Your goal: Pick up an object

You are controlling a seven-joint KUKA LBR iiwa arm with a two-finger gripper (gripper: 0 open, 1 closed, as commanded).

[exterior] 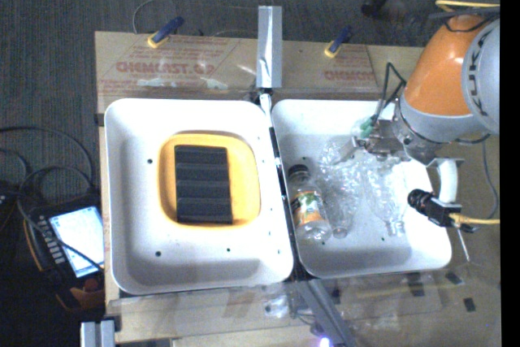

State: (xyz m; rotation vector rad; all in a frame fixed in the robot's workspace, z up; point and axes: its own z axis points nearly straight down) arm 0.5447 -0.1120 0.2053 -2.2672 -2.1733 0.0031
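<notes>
The gripper [378,144] hangs low over the right bin's [422,256] far side, its state I cannot tell; a bottle [309,210] and clear plastic [357,183] lie beneath, left and nearer; nothing appears lifted yet.

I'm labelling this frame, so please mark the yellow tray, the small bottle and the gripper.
yellow tray [168,175]: camera view, on its left yellow rim.
small bottle [308,207]: camera view, on its orange label.
gripper [382,144]: camera view, at the arm's tip over the right bin.
</notes>
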